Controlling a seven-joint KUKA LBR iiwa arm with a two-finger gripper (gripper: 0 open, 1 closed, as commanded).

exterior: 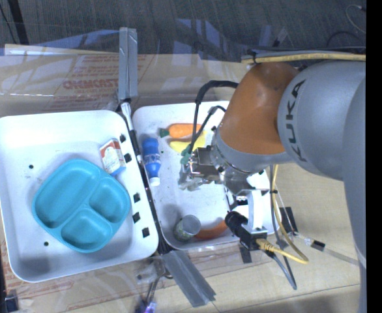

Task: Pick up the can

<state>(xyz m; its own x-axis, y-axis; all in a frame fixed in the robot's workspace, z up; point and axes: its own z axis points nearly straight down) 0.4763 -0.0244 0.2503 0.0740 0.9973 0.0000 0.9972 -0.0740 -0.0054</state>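
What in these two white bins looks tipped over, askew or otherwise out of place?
Two things stand out. The small white and red carton in the left white bin leans against the blue three-compartment plastic tray instead of lying flat. In the right white bin, the blue plastic bottle lies on its side along the left wall.

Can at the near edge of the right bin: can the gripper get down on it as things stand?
Probably yes. The can stands upright with its top uncovered; the gripper hangs just above and behind it. A reddish item lies against its right side, which could crowd the grasp.
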